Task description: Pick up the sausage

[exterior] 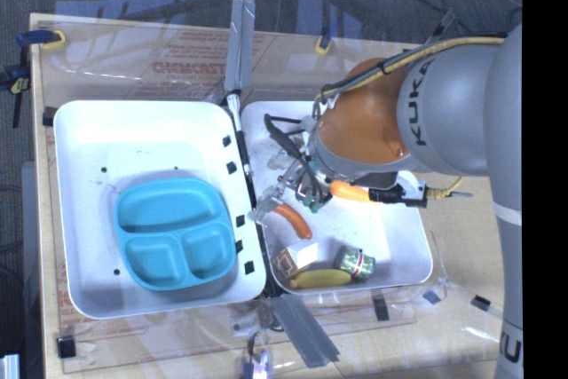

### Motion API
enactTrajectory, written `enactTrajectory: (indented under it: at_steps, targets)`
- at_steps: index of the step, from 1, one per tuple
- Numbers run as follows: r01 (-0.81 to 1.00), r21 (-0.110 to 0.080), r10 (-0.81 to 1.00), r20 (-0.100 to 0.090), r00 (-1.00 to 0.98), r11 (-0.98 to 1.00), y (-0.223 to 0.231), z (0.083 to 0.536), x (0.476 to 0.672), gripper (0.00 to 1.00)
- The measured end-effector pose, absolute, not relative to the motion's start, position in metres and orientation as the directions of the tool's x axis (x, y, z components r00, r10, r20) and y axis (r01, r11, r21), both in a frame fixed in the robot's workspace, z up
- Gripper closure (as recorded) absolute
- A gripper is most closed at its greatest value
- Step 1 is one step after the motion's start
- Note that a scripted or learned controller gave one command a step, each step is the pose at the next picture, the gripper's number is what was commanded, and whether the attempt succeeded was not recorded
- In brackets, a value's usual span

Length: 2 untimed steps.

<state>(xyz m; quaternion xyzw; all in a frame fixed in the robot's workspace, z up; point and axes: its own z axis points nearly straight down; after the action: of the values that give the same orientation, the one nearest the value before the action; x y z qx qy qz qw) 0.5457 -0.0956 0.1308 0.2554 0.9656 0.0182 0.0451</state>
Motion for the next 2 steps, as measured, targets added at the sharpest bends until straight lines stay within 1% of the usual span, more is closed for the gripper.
enactTrajectory:
  at_steps: [2]
  targets:
    - [0.463, 0.057, 0.466, -0.08, -0.881, 0.885, -0.0949, 0.131, 0.5457, 0.0]
